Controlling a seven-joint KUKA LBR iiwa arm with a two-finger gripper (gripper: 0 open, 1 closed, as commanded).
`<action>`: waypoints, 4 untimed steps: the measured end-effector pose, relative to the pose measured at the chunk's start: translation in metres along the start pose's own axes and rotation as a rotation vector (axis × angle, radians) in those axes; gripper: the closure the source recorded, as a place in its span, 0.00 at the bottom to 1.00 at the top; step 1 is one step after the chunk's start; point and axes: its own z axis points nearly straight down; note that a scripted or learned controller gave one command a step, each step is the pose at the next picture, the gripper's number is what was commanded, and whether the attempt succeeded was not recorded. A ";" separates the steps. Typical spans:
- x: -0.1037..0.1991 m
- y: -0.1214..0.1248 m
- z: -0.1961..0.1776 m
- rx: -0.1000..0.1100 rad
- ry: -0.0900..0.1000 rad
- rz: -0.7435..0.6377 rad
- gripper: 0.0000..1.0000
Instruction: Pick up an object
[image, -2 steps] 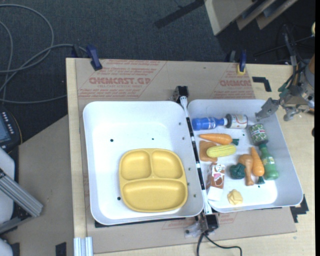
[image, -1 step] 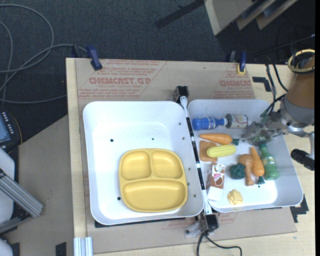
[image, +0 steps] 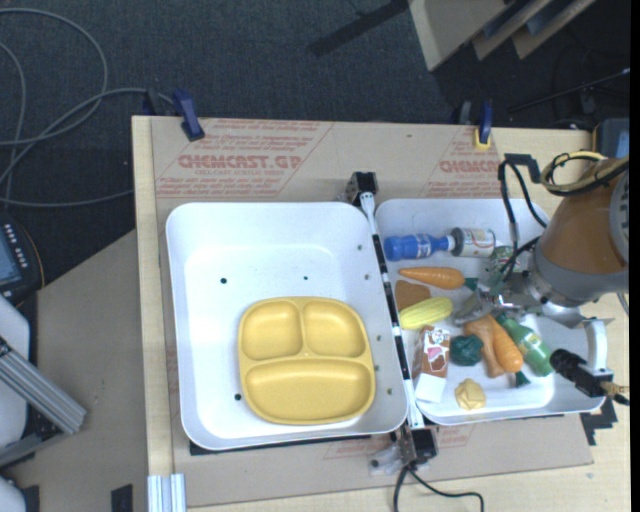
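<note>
Gripper (image: 492, 296) low in right bin (image: 520, 212), among toy food beside orange carrot (image: 432, 276) and corn cob (image: 424, 313); grip state cannot tell, clutter hides it. Likely reaching for a pick. Yellow divided plate (image: 304, 360) in left bin (image: 200, 300)

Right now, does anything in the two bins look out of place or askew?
Nothing looks spilled or broken. The yellow tray lies flat in the left bin. In the right bin the toys lie in a loose heap, and the corn rests against the divider between the bins.
</note>
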 end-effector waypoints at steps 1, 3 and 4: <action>0.018 -0.036 -0.002 -0.003 -0.002 0.003 0.00; -0.032 -0.042 -0.002 -0.003 -0.008 0.013 0.00; -0.005 0.032 -0.003 -0.014 -0.006 -0.004 0.00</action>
